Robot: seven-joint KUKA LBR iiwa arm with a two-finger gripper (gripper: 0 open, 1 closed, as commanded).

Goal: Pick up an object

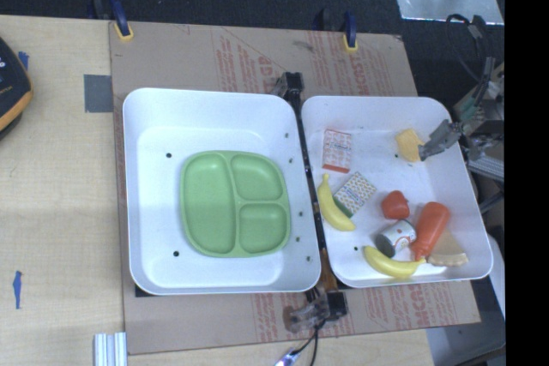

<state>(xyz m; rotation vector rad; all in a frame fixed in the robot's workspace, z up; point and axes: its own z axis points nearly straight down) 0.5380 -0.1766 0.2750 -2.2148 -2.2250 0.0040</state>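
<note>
I read this as the approach step, with nothing picked up yet. My hand sits low at the right edge of the right bin, its tips just beside a small yellow block near that bin's far right corner; whether they touch it I cannot tell, nor whether the hand is spread or pressed together.

The remaining items lie in the same bin:
- a red-and-white packet toward its far left
- a checked packet and a banana along the left edge
- a red tomato, an orange carrot, a silver can and a second banana crowded at the near right corner

The left bin carries a green divided plate.

To my judgement the yellow block is the target. Next I would centre the hand over it, close, and lift straight up, watching the bin's right wall.
</note>
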